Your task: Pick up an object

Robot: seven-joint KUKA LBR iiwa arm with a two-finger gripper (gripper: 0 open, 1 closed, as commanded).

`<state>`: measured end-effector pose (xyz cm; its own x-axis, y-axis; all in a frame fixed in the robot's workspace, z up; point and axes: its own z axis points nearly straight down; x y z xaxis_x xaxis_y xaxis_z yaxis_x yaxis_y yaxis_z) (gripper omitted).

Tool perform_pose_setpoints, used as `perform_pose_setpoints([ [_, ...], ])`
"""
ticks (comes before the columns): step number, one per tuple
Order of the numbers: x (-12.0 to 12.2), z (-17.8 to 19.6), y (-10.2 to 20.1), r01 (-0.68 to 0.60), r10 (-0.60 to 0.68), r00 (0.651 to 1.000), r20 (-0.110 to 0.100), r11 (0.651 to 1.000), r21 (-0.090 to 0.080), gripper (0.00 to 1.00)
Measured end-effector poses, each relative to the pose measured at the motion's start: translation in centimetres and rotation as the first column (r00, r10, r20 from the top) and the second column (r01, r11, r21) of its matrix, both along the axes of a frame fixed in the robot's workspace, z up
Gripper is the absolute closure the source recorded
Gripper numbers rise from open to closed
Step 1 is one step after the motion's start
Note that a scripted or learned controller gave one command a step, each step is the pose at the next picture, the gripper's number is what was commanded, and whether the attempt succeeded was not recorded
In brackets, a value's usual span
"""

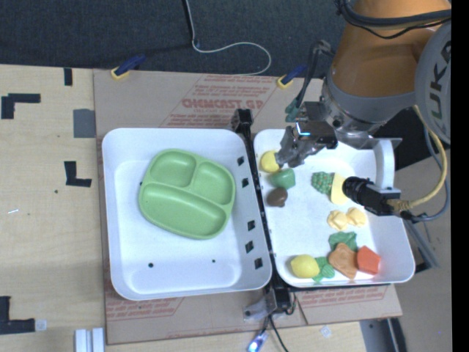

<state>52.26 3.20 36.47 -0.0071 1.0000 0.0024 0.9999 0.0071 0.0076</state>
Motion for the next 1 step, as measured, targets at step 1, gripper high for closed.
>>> perform_pose_setpoints([
  [1, -3.99, 7.46, -0.56, 0.005, -0.005, 1.0, -0.001, 1.0, -0.001, 1.0],
])
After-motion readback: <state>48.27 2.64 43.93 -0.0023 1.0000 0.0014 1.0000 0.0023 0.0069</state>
